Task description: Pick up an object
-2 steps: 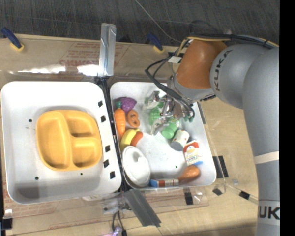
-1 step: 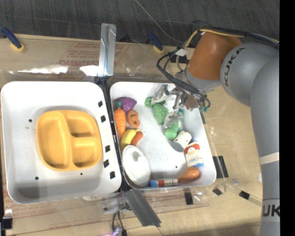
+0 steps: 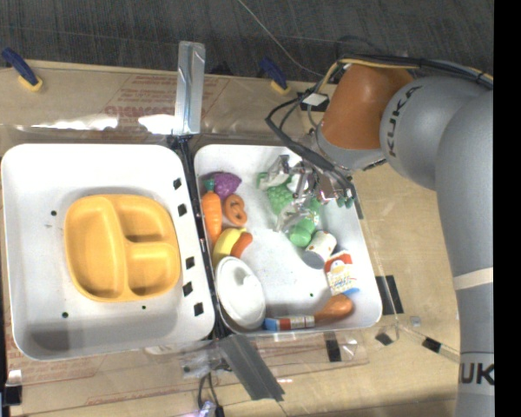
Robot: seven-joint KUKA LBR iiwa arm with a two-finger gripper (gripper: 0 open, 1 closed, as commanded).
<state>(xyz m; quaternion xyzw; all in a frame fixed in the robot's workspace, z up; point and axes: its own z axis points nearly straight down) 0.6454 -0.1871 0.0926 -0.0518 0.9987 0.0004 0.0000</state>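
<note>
My gripper (image 3: pixel 300 200) hangs low in the upper right part of the right bin (image 3: pixel 269 159), below the orange wrist band. It sits right over a cluster of green toys: a leafy green piece (image 3: pixel 280 196) to its left and a round green one (image 3: pixel 301 232) just below it. Whether anything is held is hidden by the gripper body. Other pickable items lie in the same bin: a purple grape bunch (image 3: pixel 224 183), a carrot (image 3: pixel 211 215), an orange ring-shaped toy (image 3: pixel 235 208) and a yellow and orange piece (image 3: pixel 230 243).
A white bowl (image 3: pixel 240 290), a small white cup (image 3: pixel 321 248), a little bottle (image 3: pixel 339 276), a brown sausage (image 3: pixel 334 309) and a marker (image 3: pixel 288 323) fill the bin's lower half. The left bin (image 3: pixel 26 181) holds a yellow divided plate (image 3: pixel 122 246). Cables trail behind the wrist.
</note>
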